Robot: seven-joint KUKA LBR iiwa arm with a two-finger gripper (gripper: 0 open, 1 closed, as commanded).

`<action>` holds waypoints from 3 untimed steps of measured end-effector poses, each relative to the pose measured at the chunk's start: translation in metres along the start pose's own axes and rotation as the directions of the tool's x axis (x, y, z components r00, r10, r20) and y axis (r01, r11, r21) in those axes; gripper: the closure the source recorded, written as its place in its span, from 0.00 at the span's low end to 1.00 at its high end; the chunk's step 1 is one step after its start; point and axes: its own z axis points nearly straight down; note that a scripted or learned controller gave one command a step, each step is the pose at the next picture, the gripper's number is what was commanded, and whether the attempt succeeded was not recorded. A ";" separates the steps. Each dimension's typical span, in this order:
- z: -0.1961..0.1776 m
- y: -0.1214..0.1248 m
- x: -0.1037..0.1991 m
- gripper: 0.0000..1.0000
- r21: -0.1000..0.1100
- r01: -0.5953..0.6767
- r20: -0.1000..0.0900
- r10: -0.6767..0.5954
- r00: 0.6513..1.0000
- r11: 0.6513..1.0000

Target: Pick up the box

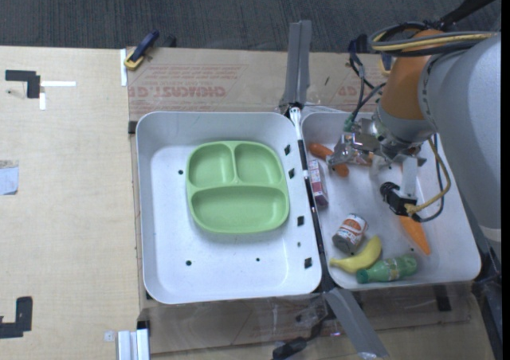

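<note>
**Operator:** Camera view. What was the position of the arm and the gripper?

**Technician:** The arm (414, 88) reached in from the right, over the far end of the right bin (456, 248). The gripper (348, 151) sat low at that end, just beside a small carrot (321, 150). Wrist hardware and cables hid its tip, so it could not be determined how far open it was. Nothing was visibly held in it.

**Operator:** Where was the box?

**Technician:** The box (319, 184), a narrow dark-red carton, lay flat against the left wall of the right bin. It was near the gripper, on the side toward the camera, and apart from it.

**Operator:** What else was there?

**Technician:** In the right bin were a can (349, 232), a banana (358, 256), a green bottle (388, 268) and a second carrot (415, 236). All lay at the near end. The left bin (167, 255) held a green divided plate (237, 187).

**Operator:** Which step was in hand?

**Technician:** By judgement, the approach. The box was not yet grasped or lifted.

**Operator:** What did the next move call for?

**Technician:** Probably a short shift toward the left wall and the camera. The gripper would then close across the narrow width of the box. The wall left little clearance on that side, so a slipped or missed grasp was a risk.
</note>
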 end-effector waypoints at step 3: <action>-0.027 -0.003 -0.003 0.00 -0.024 0.579 0.015 -0.579 0.815 0.815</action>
